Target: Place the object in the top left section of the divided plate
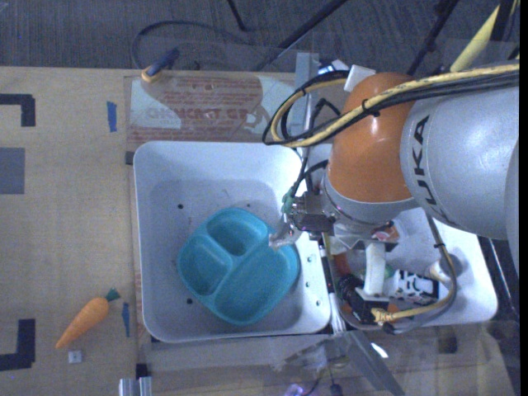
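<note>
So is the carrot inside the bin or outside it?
Outside. The toy carrot lies on the bench, left of the left bin's wall, apart from the blue divided plate inside that bin.

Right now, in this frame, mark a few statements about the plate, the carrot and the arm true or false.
1. The divided plate is teal and lies in the left bin. True.
2. A toy carrot lies inside a section of the plate. False: it lies on the bench, left of the bin.
3. The arm reaches in over the right bin. True.
4. The plate is red. False: teal.
</note>
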Action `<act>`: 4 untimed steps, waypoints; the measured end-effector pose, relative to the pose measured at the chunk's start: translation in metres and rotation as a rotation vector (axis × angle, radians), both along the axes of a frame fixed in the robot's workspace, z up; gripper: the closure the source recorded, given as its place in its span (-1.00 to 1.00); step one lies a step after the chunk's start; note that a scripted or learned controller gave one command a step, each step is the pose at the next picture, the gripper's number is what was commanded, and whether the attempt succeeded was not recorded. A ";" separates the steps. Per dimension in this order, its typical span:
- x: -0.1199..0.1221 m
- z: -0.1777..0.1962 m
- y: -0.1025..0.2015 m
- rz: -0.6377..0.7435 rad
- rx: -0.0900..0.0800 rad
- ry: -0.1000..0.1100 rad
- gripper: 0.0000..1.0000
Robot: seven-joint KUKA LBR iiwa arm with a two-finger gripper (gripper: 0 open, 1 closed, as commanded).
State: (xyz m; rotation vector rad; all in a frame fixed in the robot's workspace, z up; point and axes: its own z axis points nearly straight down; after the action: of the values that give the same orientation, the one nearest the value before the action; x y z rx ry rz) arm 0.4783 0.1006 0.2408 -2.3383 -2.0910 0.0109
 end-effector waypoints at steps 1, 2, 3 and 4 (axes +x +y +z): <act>-0.001 -0.034 0.049 -0.220 -0.003 0.001 -1.00; 0.018 -0.090 0.061 -0.317 -0.004 0.001 -1.00; 0.004 -0.131 0.019 -0.332 0.012 -0.009 -1.00; 0.007 -0.063 0.001 -0.487 -0.004 -0.002 -1.00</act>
State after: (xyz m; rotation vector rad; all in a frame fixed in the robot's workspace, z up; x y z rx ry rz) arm 0.4857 0.1012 0.1783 -2.7756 -1.4673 0.0116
